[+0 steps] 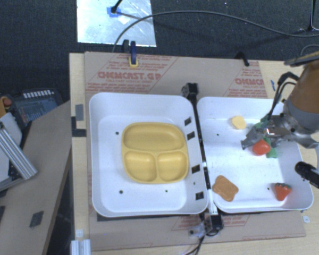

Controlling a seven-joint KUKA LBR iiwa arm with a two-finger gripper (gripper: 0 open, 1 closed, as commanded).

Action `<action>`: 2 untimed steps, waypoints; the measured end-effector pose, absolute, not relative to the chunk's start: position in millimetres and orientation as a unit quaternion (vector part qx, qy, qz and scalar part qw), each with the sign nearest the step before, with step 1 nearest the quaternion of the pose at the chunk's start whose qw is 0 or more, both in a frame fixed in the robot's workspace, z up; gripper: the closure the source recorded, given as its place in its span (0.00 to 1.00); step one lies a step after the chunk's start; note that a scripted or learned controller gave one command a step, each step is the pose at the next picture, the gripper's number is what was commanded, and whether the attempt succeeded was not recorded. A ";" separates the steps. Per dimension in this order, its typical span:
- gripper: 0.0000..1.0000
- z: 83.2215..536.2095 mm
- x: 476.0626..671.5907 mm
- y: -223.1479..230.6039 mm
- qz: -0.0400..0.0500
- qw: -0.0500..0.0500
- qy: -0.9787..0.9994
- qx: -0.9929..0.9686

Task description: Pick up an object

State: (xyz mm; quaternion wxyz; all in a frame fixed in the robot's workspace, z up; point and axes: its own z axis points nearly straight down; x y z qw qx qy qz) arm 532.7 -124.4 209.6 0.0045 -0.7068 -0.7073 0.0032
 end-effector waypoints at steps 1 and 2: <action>0.00 215.7 535.4 -124.1 -0.001 -0.001 -0.708 -0.706; 0.00 157.3 542.0 -118.3 0.001 0.002 -0.708 -0.706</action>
